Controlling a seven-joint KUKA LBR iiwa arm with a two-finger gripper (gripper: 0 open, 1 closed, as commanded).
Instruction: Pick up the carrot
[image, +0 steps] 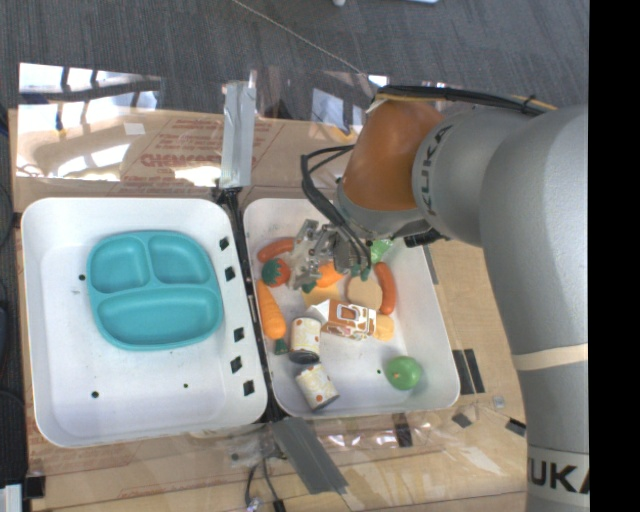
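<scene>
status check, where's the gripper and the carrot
Gripper low in right bin, over the food pile. Carrot flat by the bin's left wall, not held. Can close beside it, tomato just above.

Grey KUKA arm (520, 200), orange band, black cables — metal tool (325, 255), perhaps

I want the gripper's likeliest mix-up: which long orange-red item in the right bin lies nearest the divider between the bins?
The carrot: orange, tapered, lying along the right bin's left wall. The two redder sausages lie farther in, nearer the gripper.
</scene>
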